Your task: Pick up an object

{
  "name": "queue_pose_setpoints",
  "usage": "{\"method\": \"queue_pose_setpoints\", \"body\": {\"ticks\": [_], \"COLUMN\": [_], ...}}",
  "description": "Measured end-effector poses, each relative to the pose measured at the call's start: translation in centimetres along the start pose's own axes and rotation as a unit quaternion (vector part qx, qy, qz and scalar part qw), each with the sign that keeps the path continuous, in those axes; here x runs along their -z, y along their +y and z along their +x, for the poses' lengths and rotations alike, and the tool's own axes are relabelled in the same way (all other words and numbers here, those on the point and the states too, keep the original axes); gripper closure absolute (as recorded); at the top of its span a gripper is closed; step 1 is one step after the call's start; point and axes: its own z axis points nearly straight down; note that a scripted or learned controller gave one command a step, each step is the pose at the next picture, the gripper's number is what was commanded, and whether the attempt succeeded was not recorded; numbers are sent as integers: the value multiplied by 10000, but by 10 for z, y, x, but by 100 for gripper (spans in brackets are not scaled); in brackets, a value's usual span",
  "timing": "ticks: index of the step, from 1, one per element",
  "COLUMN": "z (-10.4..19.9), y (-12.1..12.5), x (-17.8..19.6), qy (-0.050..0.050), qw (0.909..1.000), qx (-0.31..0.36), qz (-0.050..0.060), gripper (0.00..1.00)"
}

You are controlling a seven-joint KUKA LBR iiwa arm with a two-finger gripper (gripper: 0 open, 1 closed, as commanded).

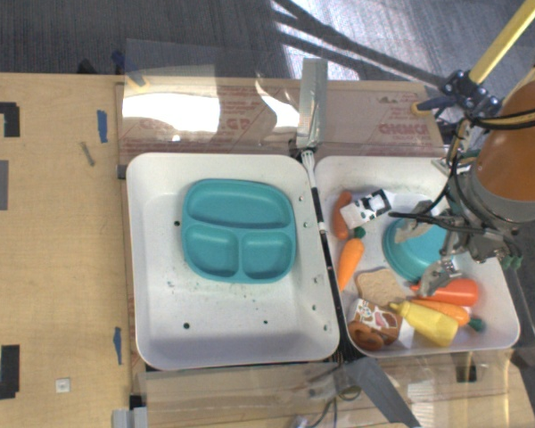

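Observation:
The right bin [506, 326] holds several toy foods: a teal bowl [408, 248], an orange carrot [349, 259], a black-and-white cow [371, 206], a bread slice [381, 285], a yellow bottle [426, 320], an orange piece [457, 290] and a brown packet [372, 325]. My gripper [438, 276] is low in this bin, at the bowl's right rim and just above the left end of the orange piece. The wrist and cables hide part of the bowl.
A teal divided plate [239, 230] lies in the left bin [152, 328]. A metal divider [310, 114] stands behind the seam between the bins. The arm's orange band [515, 163] hangs over the right bin's far right side.

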Motion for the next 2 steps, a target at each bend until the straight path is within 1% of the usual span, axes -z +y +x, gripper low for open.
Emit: {"method": "queue_pose_setpoints", "body": {"ticks": [1, 2], "z": [-88, 12], "y": [-35, -2], "x": [-120, -123], "qy": [-17, -10], "qw": [9998, 9993], "qx": [-198, -383], "qz": [3, 9], "gripper": [0, 0]}}
